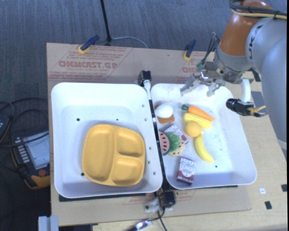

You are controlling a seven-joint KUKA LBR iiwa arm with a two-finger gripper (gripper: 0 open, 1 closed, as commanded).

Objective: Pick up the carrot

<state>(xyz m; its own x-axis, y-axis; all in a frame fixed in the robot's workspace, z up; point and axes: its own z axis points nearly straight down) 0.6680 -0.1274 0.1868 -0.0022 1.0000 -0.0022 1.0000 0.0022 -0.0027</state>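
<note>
Reaching in from the right, pincer [201, 85] spread over the right bin's [241, 170] far edge. Carrot [201, 112] just below, lying long axis left-right, leaf end left.

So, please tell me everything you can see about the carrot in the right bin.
The carrot is a small orange toy, seemingly plastic, with a green stub at its upper-left end. It lies flat and slanted in the upper part of the right bin, resting against the corn just below it. The gripper is above it, not touching.
</note>
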